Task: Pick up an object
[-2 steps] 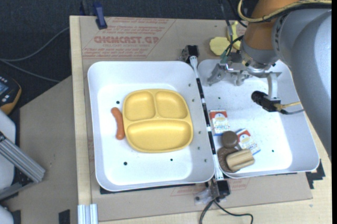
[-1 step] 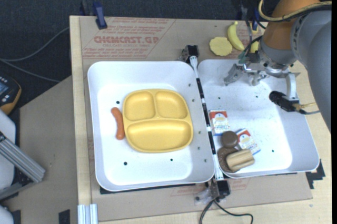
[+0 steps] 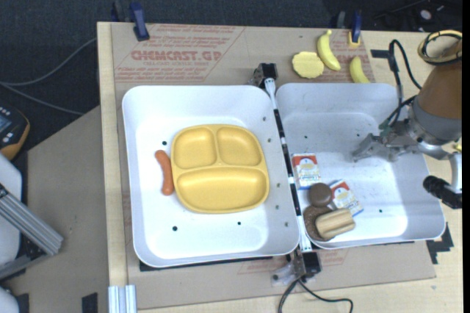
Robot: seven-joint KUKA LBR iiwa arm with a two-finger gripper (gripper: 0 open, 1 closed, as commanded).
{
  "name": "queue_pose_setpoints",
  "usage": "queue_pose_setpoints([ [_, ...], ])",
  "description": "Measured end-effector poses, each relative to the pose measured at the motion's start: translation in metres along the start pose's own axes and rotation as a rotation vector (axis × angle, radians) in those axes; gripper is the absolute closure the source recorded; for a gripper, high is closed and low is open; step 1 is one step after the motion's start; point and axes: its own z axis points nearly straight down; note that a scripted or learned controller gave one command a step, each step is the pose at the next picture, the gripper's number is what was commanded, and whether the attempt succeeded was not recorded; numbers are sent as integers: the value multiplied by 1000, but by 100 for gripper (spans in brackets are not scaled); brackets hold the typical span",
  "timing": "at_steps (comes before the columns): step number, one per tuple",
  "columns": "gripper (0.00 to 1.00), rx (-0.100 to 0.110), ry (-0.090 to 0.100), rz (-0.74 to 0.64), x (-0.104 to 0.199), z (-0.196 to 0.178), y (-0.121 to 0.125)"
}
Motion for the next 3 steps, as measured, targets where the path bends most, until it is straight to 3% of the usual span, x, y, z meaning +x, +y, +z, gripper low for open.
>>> queue_pose_setpoints([
  [2,0,-14,-1,-17,127,-1,101],
  [3,0,-10,-6,-5,65,-1,99],
])
